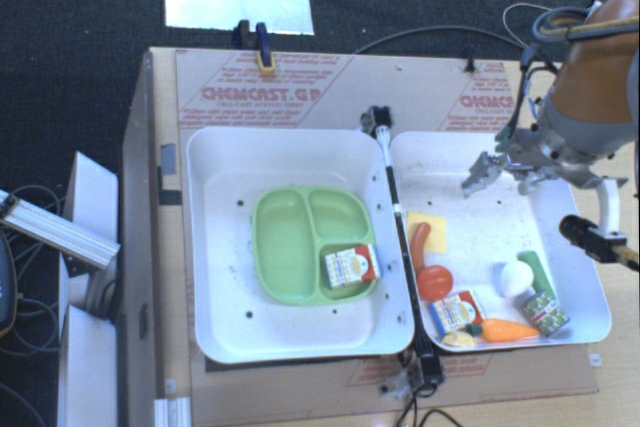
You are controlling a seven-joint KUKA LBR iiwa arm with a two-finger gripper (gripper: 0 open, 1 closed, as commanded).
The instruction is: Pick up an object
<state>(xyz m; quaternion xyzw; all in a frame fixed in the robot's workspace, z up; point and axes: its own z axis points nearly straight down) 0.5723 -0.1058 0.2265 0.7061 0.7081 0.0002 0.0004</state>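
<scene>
So the stuff to grab is all bunched in the right bin [575, 260], at its near end, below and a bit left of the end effector [505, 170]: a red tomato [434, 282], a red chili-looking piece [420, 239] on a yellow slice [432, 227], a small carton [456, 311], a carrot [508, 329], a white egg-shaped thing [517, 277] and a green bottle [541, 300]. The end effector hangs over the far part of that bin, well apart from the pile, fingers spread with nothing between them. Off to its left, the other bin [215, 245] has a green divided plate [295, 245] with another little carton [349, 267] sitting in its near-right compartment. Both bins sit on the table [300, 90].
</scene>
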